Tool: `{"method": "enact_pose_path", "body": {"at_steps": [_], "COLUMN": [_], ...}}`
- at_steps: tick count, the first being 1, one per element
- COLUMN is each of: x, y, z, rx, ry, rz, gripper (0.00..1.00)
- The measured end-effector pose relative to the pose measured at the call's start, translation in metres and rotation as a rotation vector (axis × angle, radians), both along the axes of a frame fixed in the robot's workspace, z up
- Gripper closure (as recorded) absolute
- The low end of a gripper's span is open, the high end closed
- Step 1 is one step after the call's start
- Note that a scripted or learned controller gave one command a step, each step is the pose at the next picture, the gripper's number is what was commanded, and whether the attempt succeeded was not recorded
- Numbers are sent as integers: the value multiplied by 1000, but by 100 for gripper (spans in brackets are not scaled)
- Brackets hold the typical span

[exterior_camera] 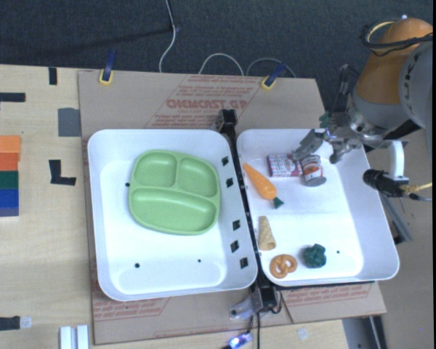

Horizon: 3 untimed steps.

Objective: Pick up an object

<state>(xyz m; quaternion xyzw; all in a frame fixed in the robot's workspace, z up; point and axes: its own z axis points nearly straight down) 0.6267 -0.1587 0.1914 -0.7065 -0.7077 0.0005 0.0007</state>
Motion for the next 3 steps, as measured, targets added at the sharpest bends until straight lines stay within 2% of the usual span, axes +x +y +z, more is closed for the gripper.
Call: {"method": "enact_pose_path", "body": {"at_steps": [1,2,3], "x": [4,8,13], "y": [0,-6,-9], "z": [-44,-80,-79], "rx": [-1,-7,-15], "ry": [2,-7,-26], "rz": [1,0,-1], "gripper": [0,0,0]}}
